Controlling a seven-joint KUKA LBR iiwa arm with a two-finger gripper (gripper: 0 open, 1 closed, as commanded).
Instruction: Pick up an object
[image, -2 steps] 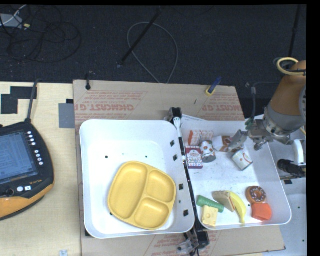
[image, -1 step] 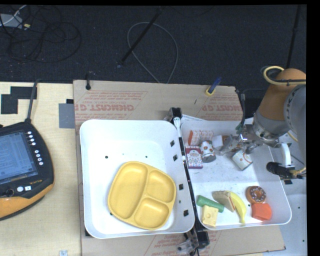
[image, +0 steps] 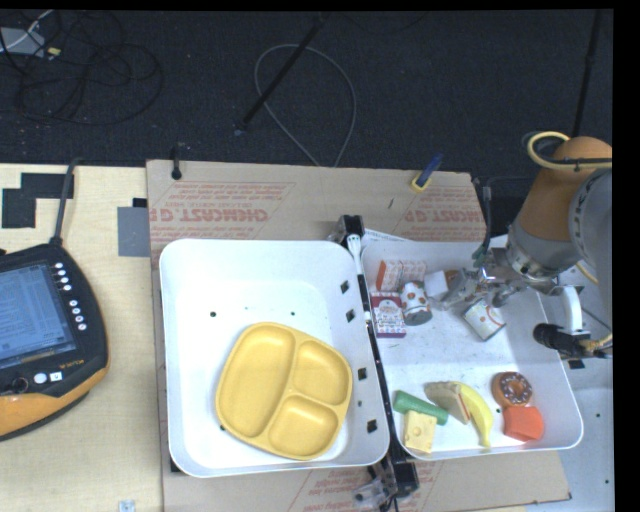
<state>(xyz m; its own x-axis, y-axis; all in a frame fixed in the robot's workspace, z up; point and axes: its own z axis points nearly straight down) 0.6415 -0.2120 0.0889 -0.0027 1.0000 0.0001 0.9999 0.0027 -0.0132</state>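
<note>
Gripper (image: 478, 283) low in right white bin (image: 560, 440), near its far right edge — can't tell finger state. Small white cylindrical cup (image: 485, 319) just beside it; yellow plastic banana (image: 477, 410) near front edge.

Quick count: two white bins, left bin (image: 190, 300) and right bin (image: 560, 420). One yellow divided plate (image: 283, 390) in the left. Right one's got one banana (image: 478, 412), one donut (image: 513, 388), one orange block (image: 523, 424), one cheese wedge (image: 420, 432), one green piece (image: 420, 405), two small cartons (image: 389, 314).
</note>
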